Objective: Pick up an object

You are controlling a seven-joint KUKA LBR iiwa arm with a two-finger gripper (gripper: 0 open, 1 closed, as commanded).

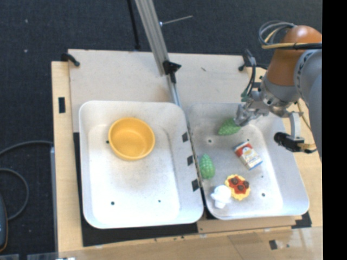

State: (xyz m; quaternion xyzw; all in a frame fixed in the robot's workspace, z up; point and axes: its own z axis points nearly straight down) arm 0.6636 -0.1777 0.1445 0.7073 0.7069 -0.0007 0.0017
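The gripper hangs low over the far end of the right bin, its tip touching or just above a green toy; whether the jaws are apart or together cannot be told. That green toy lies with its long axis slanting from lower left up toward the gripper. Nearer the camera lie a small red-and-white carton, a second green toy by the bin's left wall, a yellow-and-red toy and a white lump. The left bin holds a yellow bowl.

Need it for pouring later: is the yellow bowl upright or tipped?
Upright: the yellow bowl shows its round open mouth and inside, sitting in the left bin.
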